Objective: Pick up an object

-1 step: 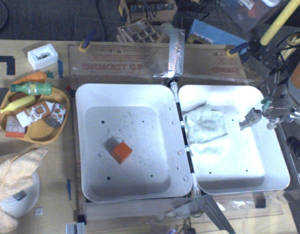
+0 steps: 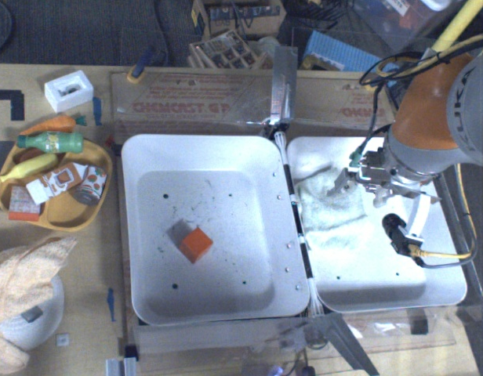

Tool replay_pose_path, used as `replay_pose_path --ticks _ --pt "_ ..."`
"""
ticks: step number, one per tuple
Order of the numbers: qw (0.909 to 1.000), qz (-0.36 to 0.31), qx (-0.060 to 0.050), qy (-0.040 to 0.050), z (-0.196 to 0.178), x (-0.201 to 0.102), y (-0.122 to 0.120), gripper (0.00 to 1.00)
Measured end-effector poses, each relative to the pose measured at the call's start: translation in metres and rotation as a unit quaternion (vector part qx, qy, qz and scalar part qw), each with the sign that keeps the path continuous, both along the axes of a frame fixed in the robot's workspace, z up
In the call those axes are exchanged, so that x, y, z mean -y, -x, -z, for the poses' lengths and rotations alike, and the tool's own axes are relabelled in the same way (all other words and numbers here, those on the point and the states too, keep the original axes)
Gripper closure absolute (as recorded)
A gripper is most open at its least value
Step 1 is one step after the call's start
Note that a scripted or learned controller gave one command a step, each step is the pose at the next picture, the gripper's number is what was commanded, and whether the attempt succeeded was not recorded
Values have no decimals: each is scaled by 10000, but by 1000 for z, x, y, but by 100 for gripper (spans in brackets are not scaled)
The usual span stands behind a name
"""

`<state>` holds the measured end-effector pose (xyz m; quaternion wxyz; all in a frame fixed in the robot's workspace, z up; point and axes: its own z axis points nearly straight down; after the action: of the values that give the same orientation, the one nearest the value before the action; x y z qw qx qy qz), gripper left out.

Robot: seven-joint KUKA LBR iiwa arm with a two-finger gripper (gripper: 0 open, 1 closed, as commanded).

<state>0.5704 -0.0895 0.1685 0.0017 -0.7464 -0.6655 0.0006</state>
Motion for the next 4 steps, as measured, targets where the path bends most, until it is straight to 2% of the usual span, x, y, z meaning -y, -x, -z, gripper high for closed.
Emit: replay_pose_path --ticks 1,2,3,4 --pt "9994 354 26 18 -52 59 0 0" --pt "9989 464 29 16 -99 22 18 0" --pt "9994 333 63 14 70 20 -2 0" --pt "9969 -783 102 32 75 17 -32 0"
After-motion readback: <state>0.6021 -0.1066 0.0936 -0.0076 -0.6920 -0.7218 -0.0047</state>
